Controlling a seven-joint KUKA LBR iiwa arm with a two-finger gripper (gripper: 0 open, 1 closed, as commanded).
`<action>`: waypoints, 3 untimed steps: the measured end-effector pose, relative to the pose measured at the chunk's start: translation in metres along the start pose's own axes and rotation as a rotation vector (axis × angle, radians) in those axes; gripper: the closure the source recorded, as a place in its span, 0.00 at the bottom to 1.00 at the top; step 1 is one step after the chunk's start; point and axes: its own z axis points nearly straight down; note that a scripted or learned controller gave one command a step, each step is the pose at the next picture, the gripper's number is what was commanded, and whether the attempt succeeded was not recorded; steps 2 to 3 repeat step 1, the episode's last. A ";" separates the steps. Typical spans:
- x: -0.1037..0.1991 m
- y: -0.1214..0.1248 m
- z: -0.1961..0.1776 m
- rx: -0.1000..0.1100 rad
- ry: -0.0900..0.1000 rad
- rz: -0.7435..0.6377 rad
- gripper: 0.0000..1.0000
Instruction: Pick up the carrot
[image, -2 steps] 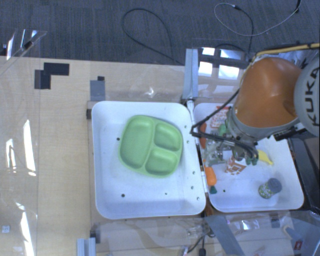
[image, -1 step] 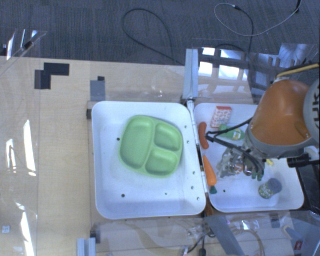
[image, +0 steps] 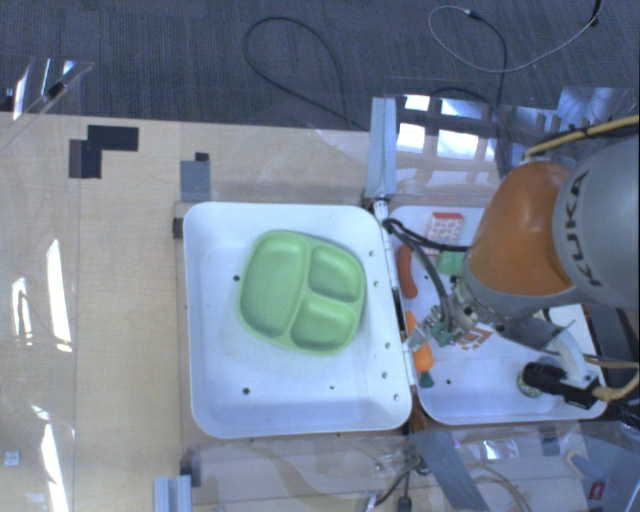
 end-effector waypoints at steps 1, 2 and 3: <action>0.000 0.003 -0.008 0.001 0.000 -0.007 1.00; 0.000 0.003 -0.008 0.001 0.000 -0.007 1.00; 0.000 0.003 -0.008 0.001 0.000 -0.007 1.00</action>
